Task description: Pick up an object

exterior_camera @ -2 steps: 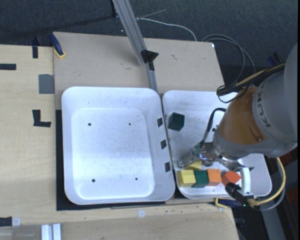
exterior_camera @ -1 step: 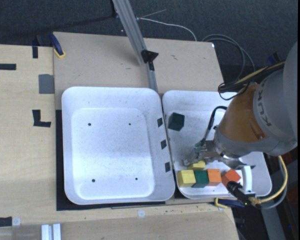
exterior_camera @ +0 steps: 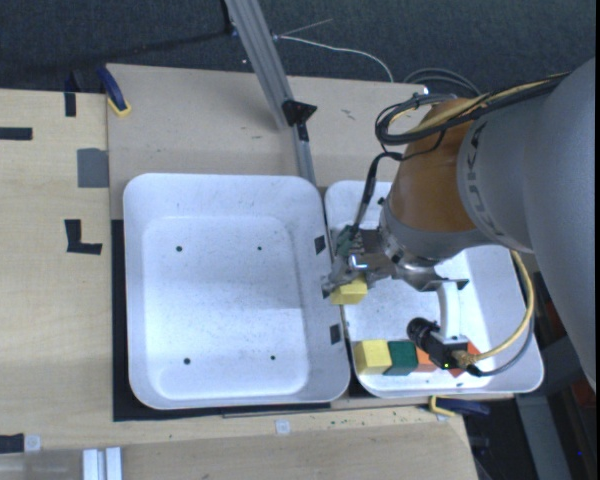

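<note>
Though beside bin rim [exterior_camera: 332, 206], yellow block [exterior_camera: 348, 291].

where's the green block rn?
Camera view: the green block is in the right bin, along its near edge, right beside a yellow block.

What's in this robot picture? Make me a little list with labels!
robot arm: grey and orange, reaching in from the right
gripper: above the right bin's left side
small yellow block: right at the gripper's tip; whether it is gripped, hard to tell
left bin: white, shallow
right bin: white, holds the blocks
bigger yellow block: near edge of the right bin
green block: touching it
</note>
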Tool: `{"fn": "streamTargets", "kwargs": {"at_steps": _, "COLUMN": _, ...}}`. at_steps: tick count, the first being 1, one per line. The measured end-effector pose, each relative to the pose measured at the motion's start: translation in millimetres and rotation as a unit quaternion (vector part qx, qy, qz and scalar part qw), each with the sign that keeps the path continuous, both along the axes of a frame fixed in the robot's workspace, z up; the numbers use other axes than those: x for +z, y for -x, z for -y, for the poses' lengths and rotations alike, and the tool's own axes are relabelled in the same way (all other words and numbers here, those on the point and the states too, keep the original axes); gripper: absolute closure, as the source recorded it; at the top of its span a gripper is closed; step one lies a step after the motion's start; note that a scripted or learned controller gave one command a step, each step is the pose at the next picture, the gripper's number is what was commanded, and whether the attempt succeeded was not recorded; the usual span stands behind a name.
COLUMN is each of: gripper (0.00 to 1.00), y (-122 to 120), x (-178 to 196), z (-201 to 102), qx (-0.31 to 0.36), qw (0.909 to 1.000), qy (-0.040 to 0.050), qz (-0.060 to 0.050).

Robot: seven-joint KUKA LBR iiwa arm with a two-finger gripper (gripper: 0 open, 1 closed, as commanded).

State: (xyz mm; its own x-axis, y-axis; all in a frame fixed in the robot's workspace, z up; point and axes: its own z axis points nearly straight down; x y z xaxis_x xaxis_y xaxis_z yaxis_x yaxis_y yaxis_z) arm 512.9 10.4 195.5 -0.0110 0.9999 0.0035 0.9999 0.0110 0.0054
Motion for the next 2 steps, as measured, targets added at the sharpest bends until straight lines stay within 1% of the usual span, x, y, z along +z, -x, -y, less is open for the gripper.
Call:
{"fn": "streamTargets", "kwargs": {"at_steps": 1, "gripper": 1.0, "y": -35.4, "x": 41.7, "z": 73.6, "qx": -0.007, "qw": 1.0, "qy": 0.0039, "qz": 0.0}}
{"fn": "streamTargets", "kwargs": {"at_steps": 2, "gripper": 1.0, "y": -18.8, "x": -5.9, "z": -51.5, "qx": -0.001, "qw": 1.0, "qy": 0.0005, "qz": -0.006}}
